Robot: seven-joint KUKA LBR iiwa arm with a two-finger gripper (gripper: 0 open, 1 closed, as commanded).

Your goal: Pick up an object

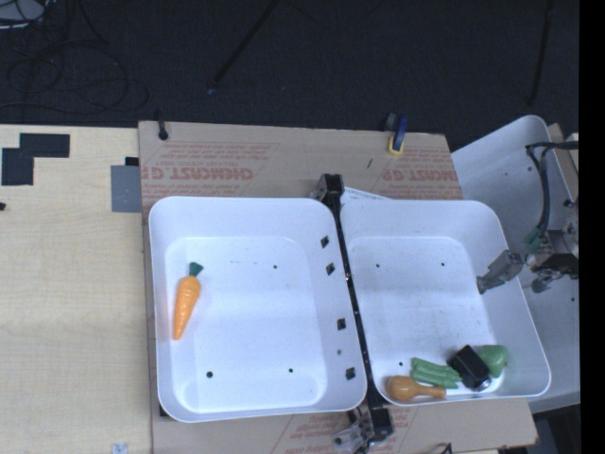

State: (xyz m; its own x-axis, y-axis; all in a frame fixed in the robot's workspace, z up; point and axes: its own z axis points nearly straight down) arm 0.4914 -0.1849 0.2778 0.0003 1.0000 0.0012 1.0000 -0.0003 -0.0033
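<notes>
1. The cardboard sheet (284,164) under the bins carries red print, upside down in this view (far across from the jaws).
2. Its letters are too blurred to read.

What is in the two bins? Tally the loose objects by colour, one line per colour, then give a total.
Orange: 1, the toy carrot in the left bin.
Green: 2, the long pod and the rounded piece in the right bin.
Black: 1, the block.
Tan-orange: 1, the pear-shaped piece.
Total: 5.
</notes>
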